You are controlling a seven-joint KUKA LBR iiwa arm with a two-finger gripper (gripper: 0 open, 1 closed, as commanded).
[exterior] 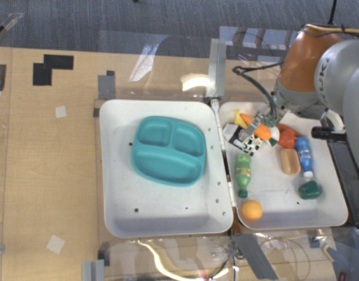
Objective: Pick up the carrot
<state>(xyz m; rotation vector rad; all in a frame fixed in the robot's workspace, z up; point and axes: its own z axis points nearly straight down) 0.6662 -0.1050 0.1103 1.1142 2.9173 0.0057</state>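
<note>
claw: claw (256,127) is down in the back-left corner of the right bin (328,215), right on top of the clutter — can't tell its state, wrist blocks it
carrot: orange piece (262,132) directly under the claw reads as the carrot, with a second orange-yellow tip (244,120) just behind it; not sure which is the real one, or if they're one item
neighbours: black-and-white patterned item (242,140) touching on the left, red piece (286,137) just to the right, green bottle (243,175) in front — all packed tight
risk 1: claw closes on the wrong thing or two at once — nothing has clearance around it
risk 2: carrot sits near the divider wall (221,151) between bins, so a push could wedge it there
risk 3: tapered shape may squirt out on a tip pinch
well apart: orange ball (252,210), tan bread-shaped piece (289,161), blue bottle (303,152), dark green item (309,189) — no interference
left bin: teal divided tray (168,150), not involved
</note>
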